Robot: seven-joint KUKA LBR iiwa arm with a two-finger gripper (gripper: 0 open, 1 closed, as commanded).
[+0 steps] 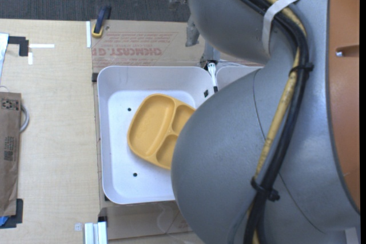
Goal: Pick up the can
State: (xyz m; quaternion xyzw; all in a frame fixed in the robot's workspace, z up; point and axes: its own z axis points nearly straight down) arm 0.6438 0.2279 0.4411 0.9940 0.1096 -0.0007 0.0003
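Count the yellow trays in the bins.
1. The yellow divided tray lies in the left white bin, its right end under the grey arm. That arm covers nearly all of the right bin, so more could be hidden.

The bench (51,123) bears a white bin (114,180) (a second, apparently, beside it).

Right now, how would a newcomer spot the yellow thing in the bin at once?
Find the white bin left of the big grey arm. On its floor lies a yellow divided tray, partly hidden by the arm. It is the one brightly coloured item against the white.
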